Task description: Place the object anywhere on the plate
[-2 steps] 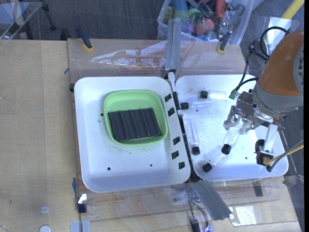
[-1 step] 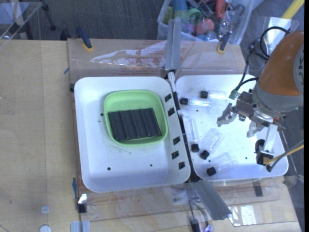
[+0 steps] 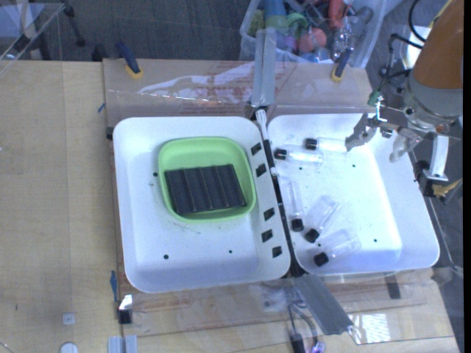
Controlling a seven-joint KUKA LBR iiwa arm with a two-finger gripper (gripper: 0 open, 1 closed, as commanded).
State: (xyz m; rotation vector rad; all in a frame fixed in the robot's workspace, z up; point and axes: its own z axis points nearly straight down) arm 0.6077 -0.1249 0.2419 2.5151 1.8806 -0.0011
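Green plastic marks the plate [image 3: 202, 144], which sits in the left bin [image 3: 140, 219], a little toward 12 o'clock of its middle. A dark grey ridged slab [image 3: 204, 187] lies flat inside the plate and covers most of its floor.

My claw [image 3: 379, 140] hangs over the right bin [image 3: 383, 212], up at the 1 o'clock corner, near the rim. Its two fingers [image 3: 358, 134] are spread apart with nothing between them, so I am released and empty.

Clear tubes with black caps lie scattered on the right bin's floor. The nearest tube [image 3: 298, 154] lies at about 9 o'clock from my claw, well apart from it and close to the divider between the bins. A second tube [image 3: 324, 210] lies tilted near the bin's middle, at about 7 o'clock from me. A third tube [image 3: 340, 243] rests near the 6 o'clock rim, further off the same way. All three lie apart from my fingers and apart from the plate, which is far off at 9 o'clock across the divider.

Small black clips [image 3: 261, 171] run along that divider. Beyond the bins at 12 o'clock stands a clear tub [image 3: 309, 9] of coloured bits, too blurred to tell apart.
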